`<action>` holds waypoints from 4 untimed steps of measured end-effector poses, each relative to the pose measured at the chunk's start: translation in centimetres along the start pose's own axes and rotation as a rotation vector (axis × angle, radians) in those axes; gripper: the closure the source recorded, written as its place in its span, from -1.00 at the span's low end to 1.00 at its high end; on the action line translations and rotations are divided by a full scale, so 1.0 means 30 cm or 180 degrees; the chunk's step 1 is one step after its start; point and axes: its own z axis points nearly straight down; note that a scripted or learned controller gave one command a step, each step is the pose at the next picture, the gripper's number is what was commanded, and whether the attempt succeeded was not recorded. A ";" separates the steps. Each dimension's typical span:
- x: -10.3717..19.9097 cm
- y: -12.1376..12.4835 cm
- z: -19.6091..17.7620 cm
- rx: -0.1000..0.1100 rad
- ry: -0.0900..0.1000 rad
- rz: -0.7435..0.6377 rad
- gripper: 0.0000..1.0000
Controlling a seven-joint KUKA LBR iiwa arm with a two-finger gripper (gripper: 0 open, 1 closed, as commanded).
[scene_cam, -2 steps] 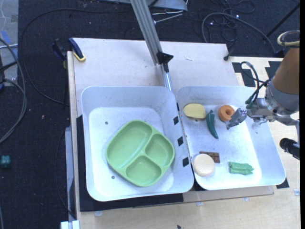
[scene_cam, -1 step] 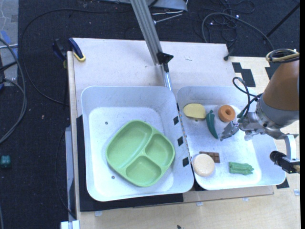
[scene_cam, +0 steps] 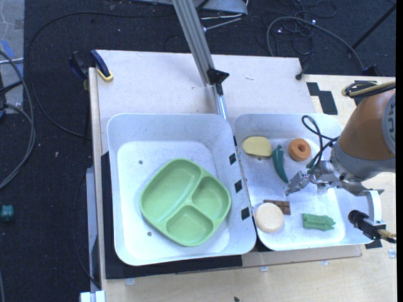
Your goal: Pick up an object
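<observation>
Closest to the lens, the arm (scene_cam: 371,134) hangs over the right bin (scene_cam: 252,126), gripper (scene_cam: 301,182) low near its middle; can't tell how it's set. Green pepper (scene_cam: 279,162) sits just beside the gripper, orange ring (scene_cam: 300,149) and yellow piece (scene_cam: 257,146) beyond it. Brown block (scene_cam: 279,206), cream round (scene_cam: 269,218) and green lump (scene_cam: 317,221) lie nearer. Well apart, a green divided plate (scene_cam: 184,201) fills the left bin (scene_cam: 126,137).

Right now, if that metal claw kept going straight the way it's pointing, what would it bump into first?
Probably the green pepper: the gripper points left toward it in the right bin. Height is hard to judge, so it might pass above.
</observation>
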 end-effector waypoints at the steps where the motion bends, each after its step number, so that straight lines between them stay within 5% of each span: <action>1: -0.001 0.003 0.067 -0.0018 -0.0007 -0.0002 -1.00; 2: -0.004 0.008 0.026 -0.0038 -0.0018 0.0000 1.00; 4: -0.029 -0.010 -0.313 -0.0028 -0.0010 -0.0011 1.00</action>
